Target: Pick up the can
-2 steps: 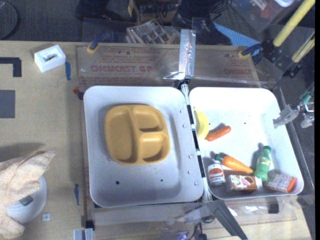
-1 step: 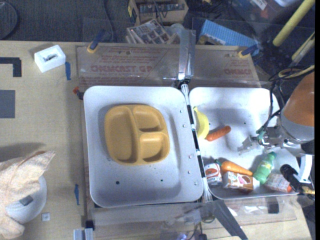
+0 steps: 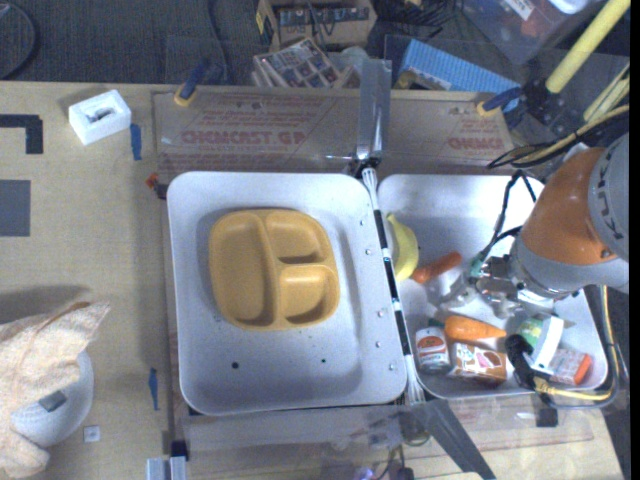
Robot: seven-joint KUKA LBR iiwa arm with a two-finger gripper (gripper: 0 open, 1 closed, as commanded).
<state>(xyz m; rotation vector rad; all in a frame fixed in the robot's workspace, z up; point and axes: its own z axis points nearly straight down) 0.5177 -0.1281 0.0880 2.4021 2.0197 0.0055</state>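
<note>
camera view — can point(image 3: 431, 349) upright in right bin point(image 3: 455, 200), near arm point(image 3: 570, 230)

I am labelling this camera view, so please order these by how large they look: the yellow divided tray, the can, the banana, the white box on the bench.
Largest to smallest:
1. yellow divided tray
2. banana, partly hidden by the bin wall
3. white box and can look alike; not ranked.

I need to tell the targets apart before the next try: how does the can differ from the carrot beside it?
The can is a short cylinder seen end-on, white with a red-orange label; the carrot is long, tapered and plain orange. The can sits against the right bin's left wall near its front corner; the carrot lies nearer the bin's middle, closer to the gripper. Both rest in the same bin, close together.
</note>
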